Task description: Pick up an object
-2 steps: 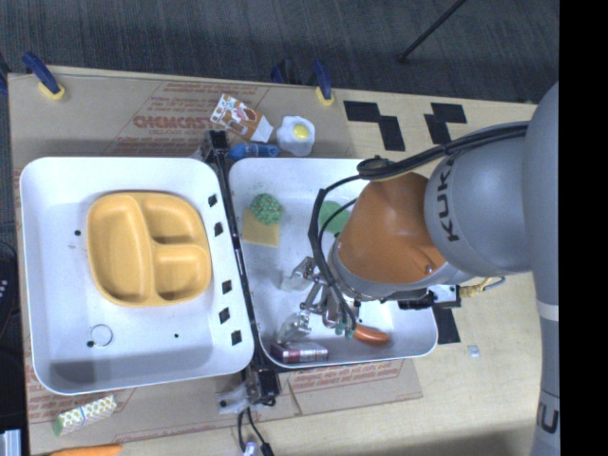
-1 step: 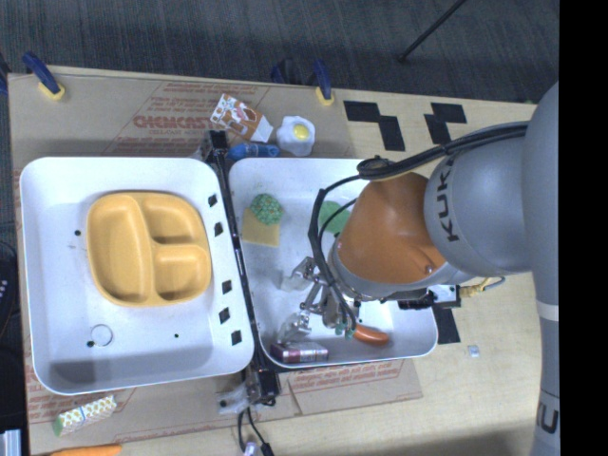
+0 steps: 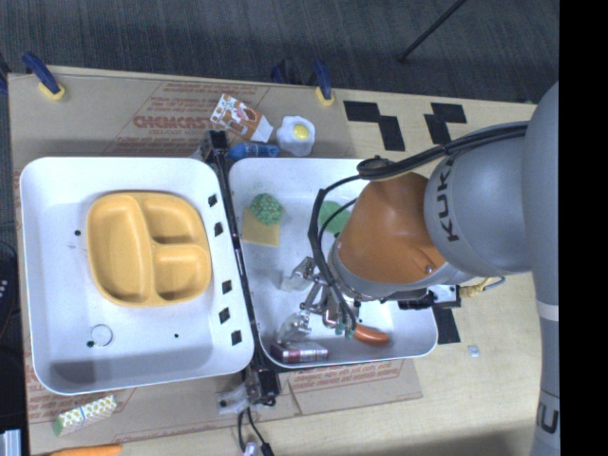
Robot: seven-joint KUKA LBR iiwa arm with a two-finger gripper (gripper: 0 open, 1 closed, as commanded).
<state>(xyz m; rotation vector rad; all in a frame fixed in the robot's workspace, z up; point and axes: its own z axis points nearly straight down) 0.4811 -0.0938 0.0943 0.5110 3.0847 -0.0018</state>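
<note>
Arm: the big grey arm (image 3: 494,207) with its orange band (image 3: 385,231) is closest to the camera and covers much of the right bin (image 3: 285,174).
Gripper: the gripper (image 3: 318,304) hangs low over the front part of the right bin. I cannot tell what it has hold of, if anything.
Carrot: a small orange carrot (image 3: 372,334) lies just beside the gripper, near the front wall of the bin. Its long side runs left to right. One end tucks under the gripper.
Tube: a dark pinkish tube (image 3: 302,353) lies against the front wall, also running left to right.
Other things: a yellow sponge (image 3: 260,228) with a green bumpy ball (image 3: 267,207) sits farther back in the same bin.
Left bin: the left bin (image 3: 57,255) has a yellow tray (image 3: 147,247) in it, well apart from the gripper.
What could go wrong: the carrot and tube are close to the wall, so the gripper may bump the wall.
Another worry: the carrot is thin and round, so it may roll or slip away.
Also: the gripper could catch two things at once, since they lie near each other.
</note>
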